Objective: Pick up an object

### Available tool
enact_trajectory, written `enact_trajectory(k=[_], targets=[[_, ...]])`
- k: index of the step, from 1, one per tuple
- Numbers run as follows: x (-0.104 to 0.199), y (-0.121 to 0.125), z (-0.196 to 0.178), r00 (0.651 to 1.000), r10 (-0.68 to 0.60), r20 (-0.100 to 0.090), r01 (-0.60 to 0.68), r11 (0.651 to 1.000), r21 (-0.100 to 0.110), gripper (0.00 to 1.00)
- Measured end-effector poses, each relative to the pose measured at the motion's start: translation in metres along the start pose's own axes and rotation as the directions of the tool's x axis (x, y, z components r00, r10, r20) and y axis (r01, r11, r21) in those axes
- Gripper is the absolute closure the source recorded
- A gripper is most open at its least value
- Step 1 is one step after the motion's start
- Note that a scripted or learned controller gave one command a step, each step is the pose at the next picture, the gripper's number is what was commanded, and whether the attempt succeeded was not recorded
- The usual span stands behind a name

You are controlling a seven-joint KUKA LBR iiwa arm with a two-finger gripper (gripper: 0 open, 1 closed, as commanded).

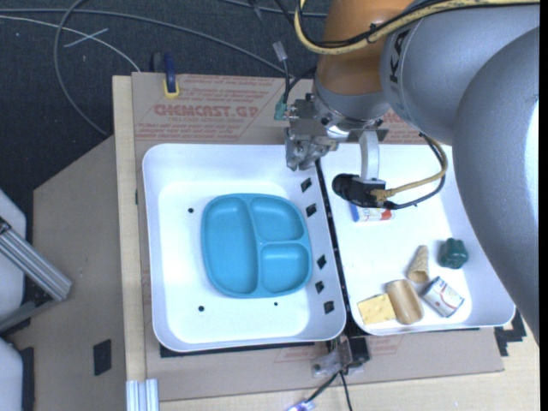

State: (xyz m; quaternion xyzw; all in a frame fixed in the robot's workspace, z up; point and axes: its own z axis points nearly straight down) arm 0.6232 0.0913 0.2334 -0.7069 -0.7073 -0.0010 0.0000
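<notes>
Overhead view. The gripper (305, 157) hangs over the far end of the rim between the 2 bins; you cannot tell its state. The blue divided plate (255, 244) lies flat in the left bin (163, 229). Judge it light, stiff and slick: take it by a raised rim. Smaller pieces, among them a green object (453, 253), lie in the right bin (479, 315).

"CHEMCAST GP" on board (214, 101)
</notes>
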Motion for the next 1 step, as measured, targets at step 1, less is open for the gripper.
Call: enact_trajectory(k=[1], targets=[[-0.0001,-0.0002,0.0008,1.000,0.000,0.000,0.000,1.000,0.001,0.00]])
